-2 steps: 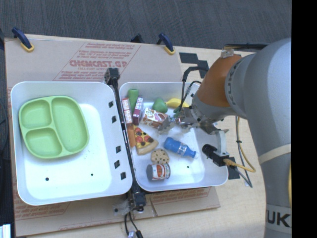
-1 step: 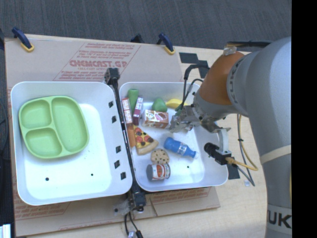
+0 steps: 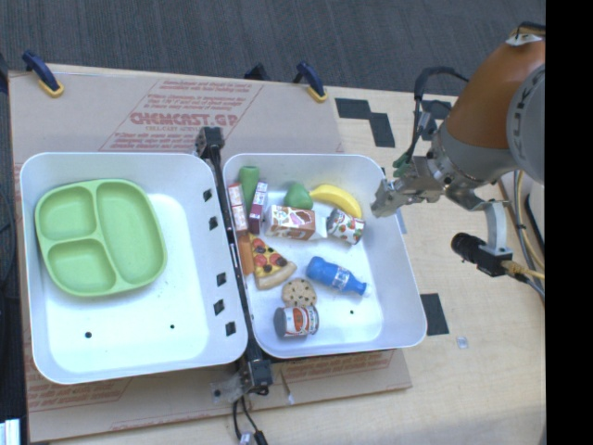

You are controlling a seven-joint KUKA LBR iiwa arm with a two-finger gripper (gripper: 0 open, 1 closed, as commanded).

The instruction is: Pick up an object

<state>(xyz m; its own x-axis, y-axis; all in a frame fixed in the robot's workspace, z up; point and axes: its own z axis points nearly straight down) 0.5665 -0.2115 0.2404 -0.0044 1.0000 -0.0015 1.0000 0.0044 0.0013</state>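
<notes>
The right bin (image 3: 400, 286) holds several toy foods: a yellow banana (image 3: 335, 197), a green piece (image 3: 297, 195), a green bottle (image 3: 248, 179), a small carton (image 3: 293, 221), a box (image 3: 346, 228), a pizza slice (image 3: 268, 262), a blue bottle (image 3: 334, 277), a cookie (image 3: 299, 293) and a can (image 3: 296, 321). My gripper (image 3: 391, 198) hovers over the bin's right rim, just right of the banana. Nothing shows between its fingers.
In the left bin (image 3: 139, 332) lies a green divided plate (image 3: 99, 236). Cardboard (image 3: 195, 119) lies under both bins, held by blue and yellow clamps (image 3: 310, 79). Black clips line the seam (image 3: 225, 248) between the bins.
</notes>
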